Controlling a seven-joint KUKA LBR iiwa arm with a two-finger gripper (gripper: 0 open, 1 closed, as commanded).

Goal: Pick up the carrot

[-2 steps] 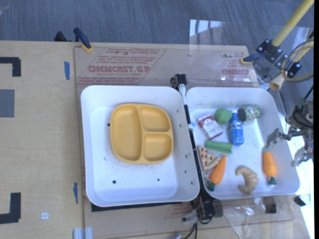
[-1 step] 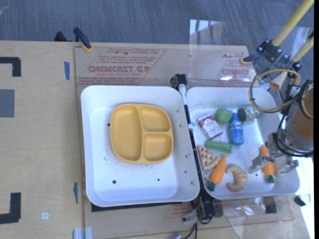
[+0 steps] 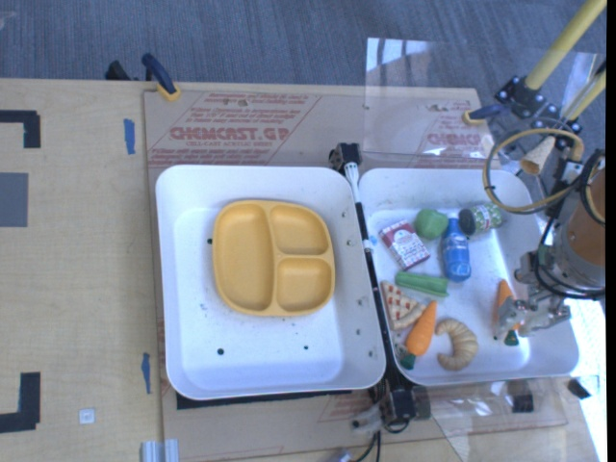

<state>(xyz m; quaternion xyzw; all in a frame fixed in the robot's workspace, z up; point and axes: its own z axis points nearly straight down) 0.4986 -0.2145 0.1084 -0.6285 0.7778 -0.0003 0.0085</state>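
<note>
**Operator:** So, which step are we at?

**Describer:** You're at the approach, I judge. The carrot (image 3: 422, 326) lies near the front edge of the right bin (image 3: 553, 362), leaf end towards the front, between a pizza slice (image 3: 399, 302) and a croissant (image 3: 457, 343). Your gripper (image 3: 525, 318) hangs by that bin's right edge, well apart from the carrot. Whether the claw is spread or pressed together cannot be told. A smaller orange piece (image 3: 502, 297) sits just beside it, and I can't identify it.

**Operator:** And next?

**Describer:** You'd need to move left and line up with the carrot's slant. Further back, a yellow divided plate (image 3: 272, 256) sits in the left bin (image 3: 183, 287). Cardboard (image 3: 241, 128) lies under both, with grey carpet (image 3: 241, 17) beyond.
</note>
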